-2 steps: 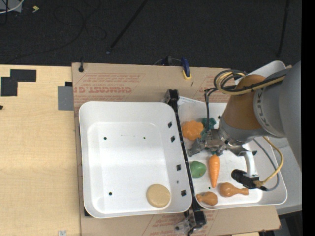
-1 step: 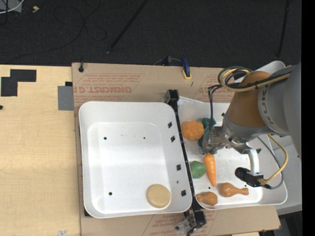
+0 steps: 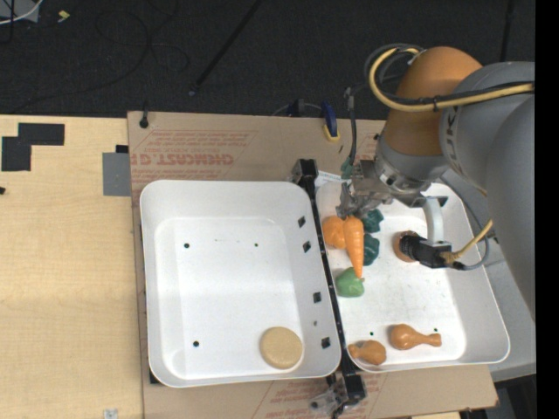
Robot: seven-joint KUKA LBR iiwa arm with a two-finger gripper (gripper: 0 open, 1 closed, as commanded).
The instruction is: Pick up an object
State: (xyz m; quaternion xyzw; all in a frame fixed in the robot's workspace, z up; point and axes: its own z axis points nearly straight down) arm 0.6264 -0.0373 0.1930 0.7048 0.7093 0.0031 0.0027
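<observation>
My gripper [image 3: 356, 202] hangs low over the upper left part of the right bin [image 3: 472, 321], just above the top end of an orange carrot [image 3: 351, 239]. A teal object [image 3: 373, 246] lies right beside the carrot, partly under the gripper. A green piece [image 3: 350, 285] rests below the carrot's tip. A brown round object [image 3: 405, 248] sits to the right, near a black part of the arm. Nothing is visibly lifted.
A tan drumstick [image 3: 413, 339] and an orange lump [image 3: 369, 352] lie near the right bin's front edge. A beige disc [image 3: 281, 347] lies at the front of the left bin [image 3: 175, 260]. A black divider [image 3: 316, 260] separates the bins.
</observation>
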